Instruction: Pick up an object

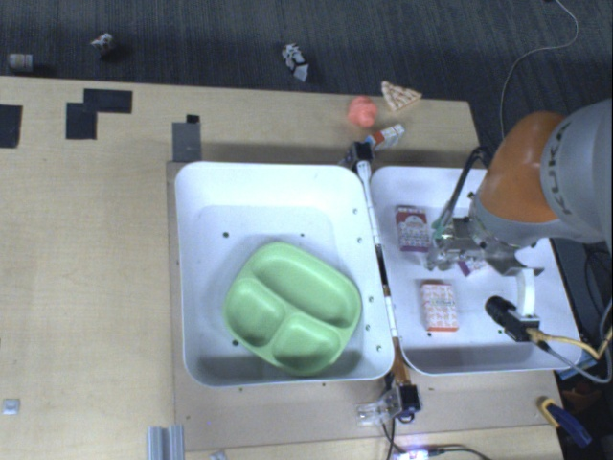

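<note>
Two small things lie in the right bin [421, 186], at the right-centre of the frame, and either could be the pick. A red-and-white packet [412, 229] sits in the bin's upper left part, and a pale carton [439, 307] sits lower down, toward its middle. Both lie flat and apart from each other.

The claw [448, 254] hangs between them, just right of the packet and just above the carton, low over the bin floor. Nothing can be seen in its grasp, and whether it is released or clenched cannot be told from this slant.

This looks like the approach step, with the lift not yet made. The next move probably calls for settling squarely over one of the two, most likely the packet beside it, then closing on its narrow sides. Both are thin and flat, so a shallow grab could slide off.

In the left bin [206, 257], at frame centre, a green divided tray [292, 305] lies tilted against the lower wall. Both bins rest on the desk [86, 286].
</note>
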{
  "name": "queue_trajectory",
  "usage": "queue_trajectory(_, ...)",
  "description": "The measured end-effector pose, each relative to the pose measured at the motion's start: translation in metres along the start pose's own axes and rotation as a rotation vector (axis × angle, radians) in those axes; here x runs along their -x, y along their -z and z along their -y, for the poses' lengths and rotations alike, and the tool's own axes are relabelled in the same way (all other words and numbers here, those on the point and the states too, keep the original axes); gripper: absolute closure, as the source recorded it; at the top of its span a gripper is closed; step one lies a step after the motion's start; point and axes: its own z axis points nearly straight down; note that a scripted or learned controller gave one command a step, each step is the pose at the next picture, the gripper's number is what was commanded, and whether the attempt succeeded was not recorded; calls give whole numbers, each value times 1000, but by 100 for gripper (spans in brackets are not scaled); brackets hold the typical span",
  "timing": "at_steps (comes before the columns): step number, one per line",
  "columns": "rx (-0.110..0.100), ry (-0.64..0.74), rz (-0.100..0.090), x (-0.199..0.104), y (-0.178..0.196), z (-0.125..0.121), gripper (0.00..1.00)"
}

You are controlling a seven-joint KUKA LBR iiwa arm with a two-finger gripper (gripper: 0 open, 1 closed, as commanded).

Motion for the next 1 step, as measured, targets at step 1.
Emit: queue_trajectory(1, 0, 1, 0, 0, 0, 0, 0)
